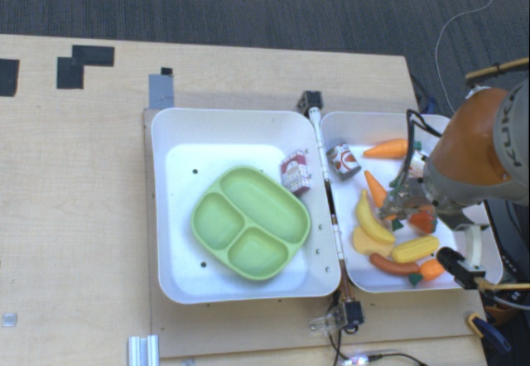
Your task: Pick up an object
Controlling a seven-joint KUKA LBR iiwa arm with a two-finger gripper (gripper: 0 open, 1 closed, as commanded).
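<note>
Hovering tool (396, 214) | yellow curved banana (372, 222) | right bin (356, 273)

White bins (170, 190) sit on a pale wood table (74, 215). The divided plate (251, 223) is light green, the banana (371, 222) yellow, the carrot (386, 149) orange, the arm (476, 141) orange-banded grey.

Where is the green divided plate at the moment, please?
The green divided plate lies in the left white bin, near its middle, with a small wrapped packet beside its upper right edge.
</note>
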